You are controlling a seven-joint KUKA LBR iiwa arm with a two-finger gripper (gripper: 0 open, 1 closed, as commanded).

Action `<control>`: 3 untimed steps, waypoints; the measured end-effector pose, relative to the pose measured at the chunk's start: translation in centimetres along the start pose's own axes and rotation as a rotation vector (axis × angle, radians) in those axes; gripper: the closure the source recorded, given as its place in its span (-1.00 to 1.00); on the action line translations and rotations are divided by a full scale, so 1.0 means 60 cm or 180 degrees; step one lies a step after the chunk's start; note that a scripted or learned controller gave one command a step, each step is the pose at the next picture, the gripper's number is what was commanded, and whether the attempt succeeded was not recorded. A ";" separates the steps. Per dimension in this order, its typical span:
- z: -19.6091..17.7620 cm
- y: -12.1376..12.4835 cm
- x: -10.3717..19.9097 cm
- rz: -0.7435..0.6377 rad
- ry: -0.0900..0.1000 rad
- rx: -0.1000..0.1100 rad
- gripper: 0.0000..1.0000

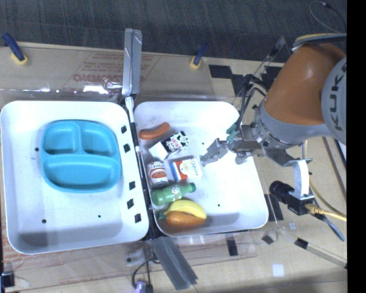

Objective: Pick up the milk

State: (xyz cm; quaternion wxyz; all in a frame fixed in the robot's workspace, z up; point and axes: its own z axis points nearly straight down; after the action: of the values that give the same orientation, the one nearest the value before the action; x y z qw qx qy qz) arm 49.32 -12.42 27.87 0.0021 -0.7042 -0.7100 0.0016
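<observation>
Milk carton, black-and-white cow pattern: lying in the right bin, toward its far left, just near-right of the hot dog; nearer side: red-and-white carton, can, green bottle, banana, orange item. Gripper: low over the right bin, right of the red-and-white carton; finger state cannot be told. Left bin: blue divided plate.

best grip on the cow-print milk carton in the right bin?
Take the milk carton across its narrow sides, coming from above. It lies flat, hot dog close on its upper left, red-and-white box just below; the pincer sits toward its open right.
</observation>
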 end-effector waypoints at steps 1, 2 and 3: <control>0.063 0.136 0.033 -0.0390 -0.0004 -0.0003 -1.00; 0.314 0.173 0.043 -0.0696 -0.0004 -0.0003 -1.00; 0.000 0.066 0.003 -0.1296 -0.0006 -0.0011 -1.00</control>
State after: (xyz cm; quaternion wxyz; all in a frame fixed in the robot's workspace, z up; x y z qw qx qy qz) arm 53.27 -12.20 27.88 0.0005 -0.5462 -0.8377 0.0006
